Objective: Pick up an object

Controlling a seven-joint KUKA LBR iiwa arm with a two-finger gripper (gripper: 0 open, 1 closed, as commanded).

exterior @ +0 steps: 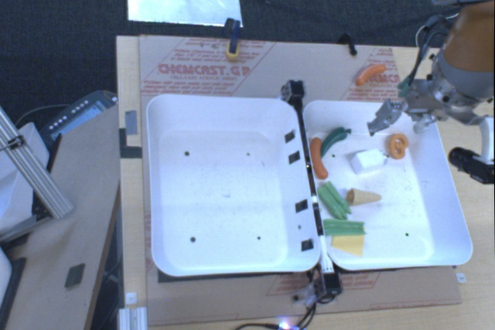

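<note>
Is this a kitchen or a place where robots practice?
Probably a robot practice lab, not a kitchen. A robot arm reaches over two white bins, the food looks like toys, such as the pretzel, and the bench is plain board.

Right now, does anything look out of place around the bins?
Yes: an orange sausage-shaped piece lies on the board behind the right bin, outside it, while the other toy foods sit inside that bin.

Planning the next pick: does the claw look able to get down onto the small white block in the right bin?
Probably yes. The small white block lies free on the floor of the right white bin, nothing on top, and the claw hovers just up-right of it. An orange ring-shaped toy lies close beside it.
</note>
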